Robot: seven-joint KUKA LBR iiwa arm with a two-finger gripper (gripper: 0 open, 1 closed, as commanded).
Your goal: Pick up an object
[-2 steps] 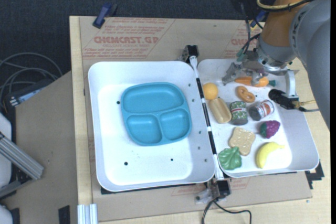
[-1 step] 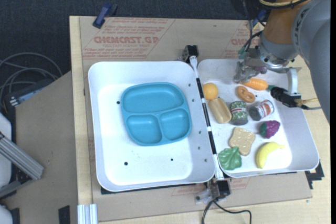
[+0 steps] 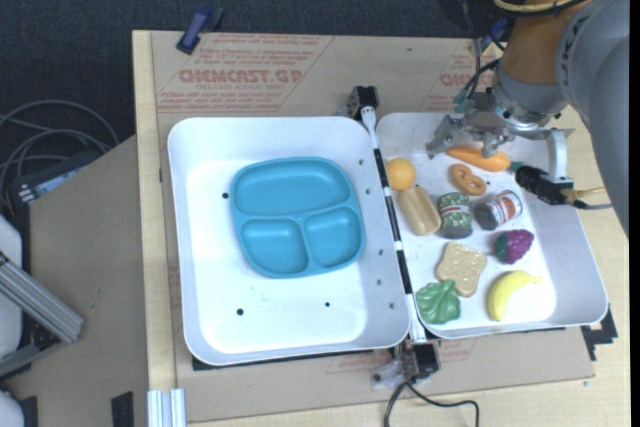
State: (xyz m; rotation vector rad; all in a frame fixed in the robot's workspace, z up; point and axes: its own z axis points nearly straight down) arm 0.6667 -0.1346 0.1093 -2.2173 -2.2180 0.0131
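the bench board (image 3: 270,65) carries red print reading "chemcast gp" behind the left bin, with smaller lines beneath it too fine to read; a second patch of the same print sits behind the right bin, partly covered. the two small cans in the right bin have labels, but their wording is too small to make out. the arm (image 3: 560,25), grey with an orange band, enters from the right and bends down over the far end of the right bin (image 3: 590,270). the gripper (image 3: 470,137) hangs low there, directly above the orange carrot (image 3: 478,157); whether its fingers are spread or pressed together cannot be told, and no object is seen between them. the carrot lies flat near the bin's far wall. below it lie a pretzel (image 3: 467,179), an orange (image 3: 401,175), a bread roll (image 3: 419,211), a green-labelled can (image 3: 455,214), a red-labelled can (image 3: 497,209), purple grapes (image 3: 514,244), a cracker (image 3: 460,266), a green leaf (image 3: 437,301) and a banana (image 3: 510,294). the left bin (image 3: 190,215) holds a blue divided plate (image 3: 297,215).
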